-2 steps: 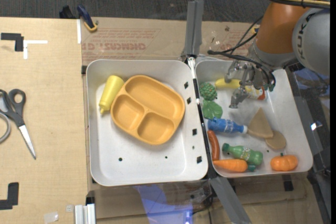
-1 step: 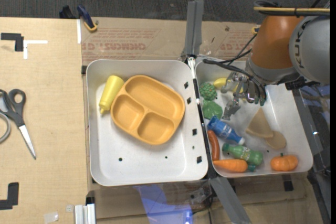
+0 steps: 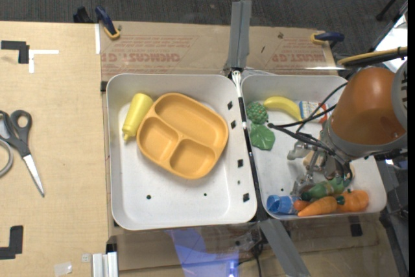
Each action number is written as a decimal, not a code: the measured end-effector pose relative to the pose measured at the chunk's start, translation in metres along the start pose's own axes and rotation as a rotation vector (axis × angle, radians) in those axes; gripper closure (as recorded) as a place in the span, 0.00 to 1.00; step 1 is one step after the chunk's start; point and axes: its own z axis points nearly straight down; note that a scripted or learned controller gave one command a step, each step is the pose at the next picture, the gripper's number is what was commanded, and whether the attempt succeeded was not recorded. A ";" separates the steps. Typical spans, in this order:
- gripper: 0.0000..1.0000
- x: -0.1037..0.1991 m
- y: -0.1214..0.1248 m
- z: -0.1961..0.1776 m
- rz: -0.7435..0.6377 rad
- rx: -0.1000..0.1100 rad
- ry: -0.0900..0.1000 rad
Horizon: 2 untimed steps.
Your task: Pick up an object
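My gripper (image 3: 318,182) hangs low over the front of the right bin (image 3: 279,165), under the orange-banded arm. Its tips sit right above a dark green toy (image 3: 322,190), touching or nearly touching it. An orange carrot (image 3: 318,206) lies along the bin's front wall with a second orange piece (image 3: 357,200) at its right. A blue cup (image 3: 279,205) lies in the front left corner. A banana (image 3: 283,105), a green broccoli-like toy (image 3: 257,113) and a flat green piece (image 3: 262,137) lie at the back left of that bin.
The left bin (image 3: 175,204) holds an orange three-part plate (image 3: 182,135) and a yellow bottle (image 3: 135,115) leaning beside it. Scissors (image 3: 23,143) lie on the bench at the far left. A small white packet (image 3: 310,108) sits behind the arm. Black cables trail across the right bin.
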 end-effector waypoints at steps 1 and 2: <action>0.00 -0.084 -0.032 0.003 -0.001 -0.001 0.007; 0.00 -0.115 0.032 0.003 0.068 -0.002 0.008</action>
